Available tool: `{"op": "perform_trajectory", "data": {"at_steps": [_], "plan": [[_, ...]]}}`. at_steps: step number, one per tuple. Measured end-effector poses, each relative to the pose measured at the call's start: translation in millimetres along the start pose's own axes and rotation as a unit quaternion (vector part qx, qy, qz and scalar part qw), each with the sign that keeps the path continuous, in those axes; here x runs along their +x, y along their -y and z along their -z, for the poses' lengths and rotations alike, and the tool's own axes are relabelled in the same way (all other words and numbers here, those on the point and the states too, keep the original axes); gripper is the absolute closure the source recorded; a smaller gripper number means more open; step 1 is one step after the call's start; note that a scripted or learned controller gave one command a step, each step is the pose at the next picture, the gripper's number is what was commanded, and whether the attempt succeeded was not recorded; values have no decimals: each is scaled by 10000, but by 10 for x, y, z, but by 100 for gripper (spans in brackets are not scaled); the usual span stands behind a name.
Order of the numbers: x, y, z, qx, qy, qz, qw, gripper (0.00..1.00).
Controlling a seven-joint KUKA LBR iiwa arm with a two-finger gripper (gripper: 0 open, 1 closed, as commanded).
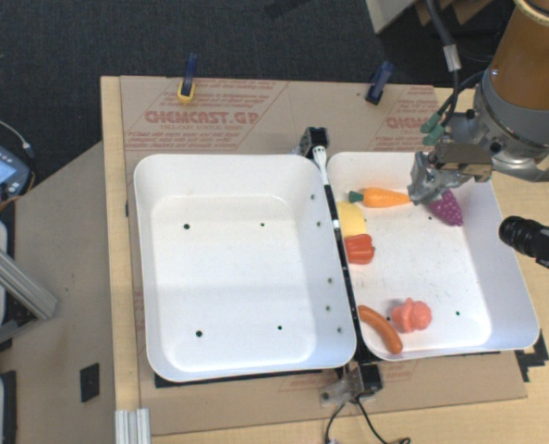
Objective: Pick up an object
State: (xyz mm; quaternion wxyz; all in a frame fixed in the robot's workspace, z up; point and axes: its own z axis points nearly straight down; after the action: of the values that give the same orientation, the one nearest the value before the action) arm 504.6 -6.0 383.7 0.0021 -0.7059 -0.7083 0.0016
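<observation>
Looks like we're at the approach-and-grab part: the gripper (425,189) is down low in the right bin (496,294), right at the fat end of the carrot (383,197), with the grapes (448,207) just beside it on the other side. Honestly can't tell from here how the jaws stand, the wrist block hides them, and I can't say the carrot is actually between them, so I wouldn't call it held. If it's going for the carrot, next it needs to close firmly on that end and lift straight up without nudging the grapes. Other stuff sits along the divider: a yellow piece (350,217), a red pepper (359,248), then a sausage (382,328) and a pink toy (411,314) near the front. Left bin (164,248) isn't involved.
</observation>
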Motion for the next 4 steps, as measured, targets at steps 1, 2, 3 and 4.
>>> {"op": "perform_trajectory", "data": {"at_steps": [1,2,3,4], "plan": [[530,-81,139,-48,-2,16,10000,100],[552,148,1599,-121,-10,-8,9999,100],[560,139,1623,-53,7,-10,10000,100],[565,132,1727,-73,9,-6,10000,100]]}}
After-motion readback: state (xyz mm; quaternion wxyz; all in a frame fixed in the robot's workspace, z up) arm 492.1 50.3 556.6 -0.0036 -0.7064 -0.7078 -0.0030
